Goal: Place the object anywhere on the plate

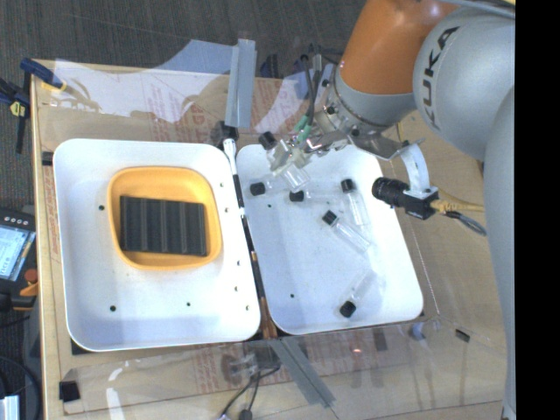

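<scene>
Camera view: we cannot tell the jaws' state; crowded clear vials (354, 226) may slip before the plate (164, 221).

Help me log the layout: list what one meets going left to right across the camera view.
Left white bin → yellow plate with a dark ridged insert → right white bin with clear black-capped vials, e.g. → end effector over that bin's far edge → grey arm.
</scene>
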Robot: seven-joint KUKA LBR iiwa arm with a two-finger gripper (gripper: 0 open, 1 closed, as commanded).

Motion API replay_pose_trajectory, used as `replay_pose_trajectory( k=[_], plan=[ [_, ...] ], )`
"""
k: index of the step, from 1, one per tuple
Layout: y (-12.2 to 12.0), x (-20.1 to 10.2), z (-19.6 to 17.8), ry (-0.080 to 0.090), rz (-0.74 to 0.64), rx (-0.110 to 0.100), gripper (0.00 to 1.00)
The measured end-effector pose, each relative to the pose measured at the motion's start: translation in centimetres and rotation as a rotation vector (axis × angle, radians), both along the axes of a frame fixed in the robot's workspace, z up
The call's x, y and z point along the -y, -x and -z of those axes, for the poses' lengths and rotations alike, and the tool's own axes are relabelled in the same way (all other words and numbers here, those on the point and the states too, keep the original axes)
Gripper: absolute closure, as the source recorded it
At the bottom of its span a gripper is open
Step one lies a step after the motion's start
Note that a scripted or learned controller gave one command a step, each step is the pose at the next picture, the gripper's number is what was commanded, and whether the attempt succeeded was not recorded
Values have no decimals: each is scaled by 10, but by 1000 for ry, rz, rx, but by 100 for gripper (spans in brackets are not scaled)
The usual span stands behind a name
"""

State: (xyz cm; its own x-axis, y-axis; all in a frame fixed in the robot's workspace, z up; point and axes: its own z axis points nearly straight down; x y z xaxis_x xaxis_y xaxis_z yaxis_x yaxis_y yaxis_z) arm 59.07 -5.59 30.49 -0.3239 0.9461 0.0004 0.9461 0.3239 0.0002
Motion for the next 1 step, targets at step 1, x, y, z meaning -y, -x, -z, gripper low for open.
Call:
replay_pose_trajectory(
  k=[1],
  plan=[
    [0,0,0,-1,-1,0,0]
  ],
)
